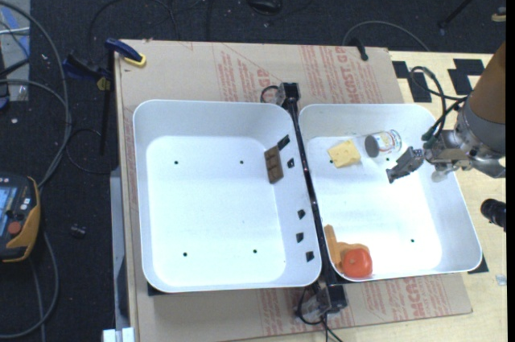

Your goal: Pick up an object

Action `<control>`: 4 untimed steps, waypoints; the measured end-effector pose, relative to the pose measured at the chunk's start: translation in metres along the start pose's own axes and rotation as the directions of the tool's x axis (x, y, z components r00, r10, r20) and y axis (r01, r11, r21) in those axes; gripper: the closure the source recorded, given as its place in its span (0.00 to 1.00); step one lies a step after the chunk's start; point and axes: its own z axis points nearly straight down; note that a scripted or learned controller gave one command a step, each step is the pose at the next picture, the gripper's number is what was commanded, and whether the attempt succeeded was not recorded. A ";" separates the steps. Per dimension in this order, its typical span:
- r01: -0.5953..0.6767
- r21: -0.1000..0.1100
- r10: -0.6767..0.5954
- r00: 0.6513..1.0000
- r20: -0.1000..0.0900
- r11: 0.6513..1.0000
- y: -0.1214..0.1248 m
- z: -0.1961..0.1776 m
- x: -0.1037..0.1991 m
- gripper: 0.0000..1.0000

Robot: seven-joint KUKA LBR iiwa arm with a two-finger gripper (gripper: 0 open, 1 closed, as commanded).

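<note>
Two white bins: left bin [161, 171], right bin [451, 203]. Left holds one brown block [274, 166]. Right holds one yellow wedge [345, 154], one small jar [383, 143], one orange-red toy [353, 258].

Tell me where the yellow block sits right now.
In the camera view, the yellow block lies in the right bin, near its far left corner, just left of the small jar.

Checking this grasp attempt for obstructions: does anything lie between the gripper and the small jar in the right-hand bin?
Nothing visible does. The gripper sits just right of and below the jar, with bare bin floor between them. The yellow block lies on the jar's far side, left of it.
</note>
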 end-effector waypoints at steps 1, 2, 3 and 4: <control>0.001 0.000 -0.001 1.000 0.000 1.000 0.041 0.038 -0.016 0.00; 0.000 0.000 0.000 1.000 0.000 1.000 0.040 0.037 -0.016 0.00; 0.000 0.000 0.000 1.000 0.000 1.000 0.040 0.037 -0.016 0.00; 0.000 0.000 0.000 1.000 0.000 1.000 0.040 0.037 -0.016 0.00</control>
